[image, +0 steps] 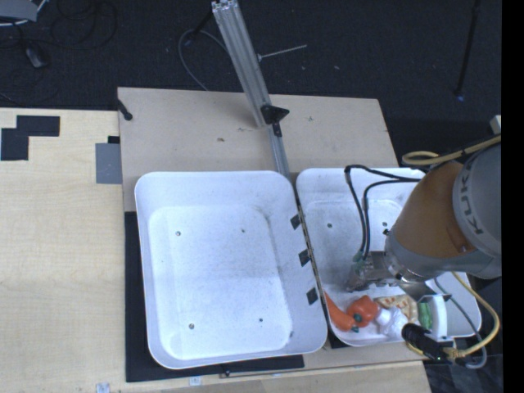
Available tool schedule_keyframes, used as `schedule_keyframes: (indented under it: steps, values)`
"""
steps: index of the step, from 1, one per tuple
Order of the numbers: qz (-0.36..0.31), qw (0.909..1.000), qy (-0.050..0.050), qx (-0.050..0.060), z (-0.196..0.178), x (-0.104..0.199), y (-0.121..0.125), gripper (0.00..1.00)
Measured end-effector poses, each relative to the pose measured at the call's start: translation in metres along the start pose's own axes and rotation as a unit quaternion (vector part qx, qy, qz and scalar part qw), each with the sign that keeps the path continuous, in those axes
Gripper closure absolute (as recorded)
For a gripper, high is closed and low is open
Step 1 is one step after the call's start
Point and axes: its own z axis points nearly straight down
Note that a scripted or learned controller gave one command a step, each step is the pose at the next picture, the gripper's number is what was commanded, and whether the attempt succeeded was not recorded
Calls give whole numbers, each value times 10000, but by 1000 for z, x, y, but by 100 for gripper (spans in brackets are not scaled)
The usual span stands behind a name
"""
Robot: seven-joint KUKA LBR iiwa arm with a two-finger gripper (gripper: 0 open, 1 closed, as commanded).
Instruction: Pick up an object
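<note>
So, quick rundown from where I'm standing:
Landmark: the right bin (327, 199), white and shallow.
Arm: grey with an orange band (430, 215), hanging over that bin's near half.
Gripper (366, 278): low over the pile at the bin's near end; honestly can't tell how it's set.
Orange object (360, 311): bright orange-red, lumpy, with a thin tail toward the divider, lying in the bin's near corner just below the gripper.
Clutter (409, 313): whitish and green bits beside it.
Left bin (155, 191): just beside the right bin.

White bins (217, 195); orange object (363, 309); orange-banded grey arm (434, 215).
</note>
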Motion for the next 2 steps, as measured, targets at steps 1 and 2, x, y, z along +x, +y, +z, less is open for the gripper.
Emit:
schedule_keyframes:
  steps: [1, 2]
  values:
    - [3, 10000, 1, 5, 0, 0, 0, 0]
    - [12, 10000, 0, 5, -9, -1, 0, 100]
